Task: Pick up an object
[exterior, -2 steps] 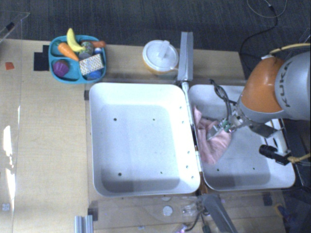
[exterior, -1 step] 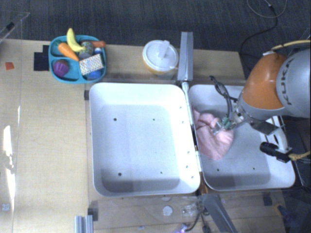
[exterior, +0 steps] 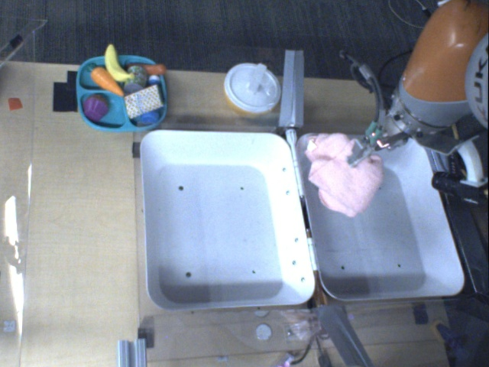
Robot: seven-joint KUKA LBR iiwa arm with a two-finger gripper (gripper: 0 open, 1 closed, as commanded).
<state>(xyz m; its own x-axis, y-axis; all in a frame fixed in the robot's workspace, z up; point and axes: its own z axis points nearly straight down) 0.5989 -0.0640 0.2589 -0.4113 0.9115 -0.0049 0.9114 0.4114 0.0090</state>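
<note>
Reaching in from the right, the grey arm with its orange band has its pincer (exterior: pixel 365 150) down on the pink cloth (exterior: pixel 345 178), which lies crumpled in the upper-left part of the right-hand white bin (exterior: pixel 412 274), close against the wall it shares with the left-hand white bin (exterior: pixel 221 220). This looks like the grasp step of the pick: the tip sits at the cloth's upper right edge, touching or pressing into the folds. How the pincer stands, apart or together, I cannot tell from up here; the tip is small and dark against the fabric, so no claim that it has the cloth. What the next move calls for, by my reckoning, is a firm close on a bunched fold and then a straight lift, since soft cloth slips easily from a shallow pinch at the edge. Off on the table (exterior: pixel 69 205), well apart from the action, sit a blue tray of toy food (exterior: pixel 121 90) and a white-lidded round container (exterior: pixel 253 88) behind the bins.
</note>
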